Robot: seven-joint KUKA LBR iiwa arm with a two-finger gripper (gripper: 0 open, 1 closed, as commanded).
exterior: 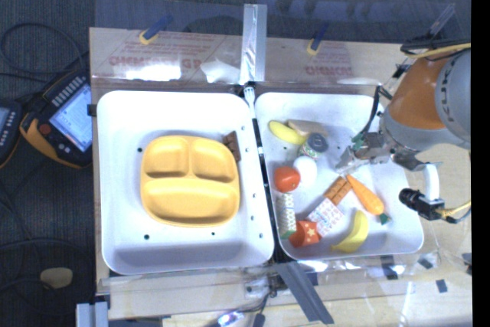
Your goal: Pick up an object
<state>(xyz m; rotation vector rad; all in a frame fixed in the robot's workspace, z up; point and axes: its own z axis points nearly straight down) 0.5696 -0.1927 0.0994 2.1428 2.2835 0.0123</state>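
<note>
Toys crowd the right bin [398, 245], while the left bin [107, 165] carries a yellow divided plate [189, 180] well away from the fingers. Going left to right through the right bin: a corn cob [286, 212] and a red tomato [287, 179] lie far to the left of the fingers, with a red strawberry-like piece [305, 233] lower down. A yellow banana [285, 132] and a small grey-green cap [315, 142] sit up and to the left of them, and a white egg [305, 167] lies to their left. A white waffle-patterned block [328, 218] and a second banana [352, 233] rest below. The carrot [365, 195] lies just below the gripper [360, 153], close under its tip and slanting down to the right.

Whether the fingers are spread or closed cannot be told; the tip is dark and blurred against the bin floor, and nothing shows between them.

The carrot looks like the nearest candidate. To take it well, the fingers should probably turn across its narrow width, not along its length, and come down near its thicker middle, clear of the orange piece [337, 189] touching its left side, so only one thing is caught.
</note>
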